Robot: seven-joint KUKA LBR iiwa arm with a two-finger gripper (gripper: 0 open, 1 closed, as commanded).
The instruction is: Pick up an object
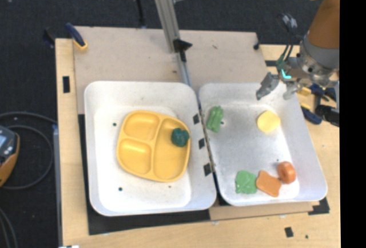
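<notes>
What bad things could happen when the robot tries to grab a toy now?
The yellow ball is round and smooth, so it might roll away when the gripper comes down on it. The orange toy, red toy and green toy sit bunched by the right bin's front edge, so a grab there might catch two or bump the wall. The other green toy lies against the left wall, leaving little room.
</notes>
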